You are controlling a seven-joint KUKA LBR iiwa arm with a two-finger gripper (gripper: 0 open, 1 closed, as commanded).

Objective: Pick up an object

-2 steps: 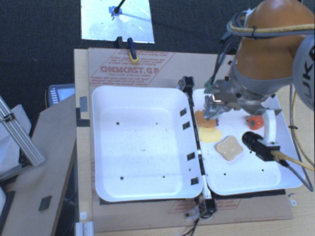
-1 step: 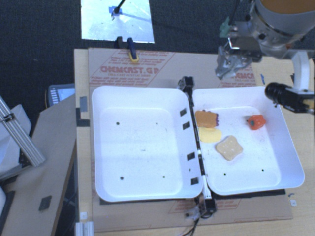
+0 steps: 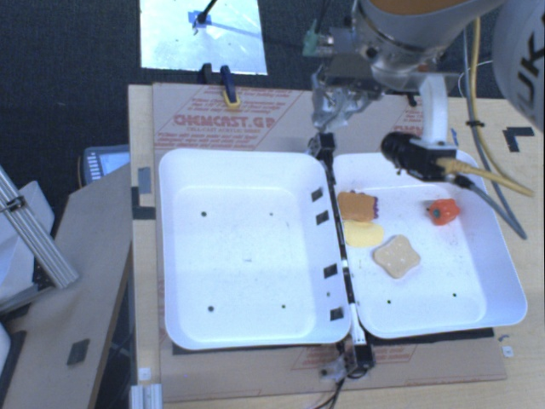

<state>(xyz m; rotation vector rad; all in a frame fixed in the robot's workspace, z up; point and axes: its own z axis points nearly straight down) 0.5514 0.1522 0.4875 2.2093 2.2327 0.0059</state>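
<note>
— What lies in the right bin?
— An orange block at its left wall, a yellow disc and a tan cross-shaped piece below, a red-orange piece right.
— Its long axis?
— Roughly left-right.
— The jaws?
— The gripper hangs at upper centre; cannot tell.

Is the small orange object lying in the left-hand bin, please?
No, the small orange object lies in the right white bin, beyond the tan cushion-shaped piece.
</note>
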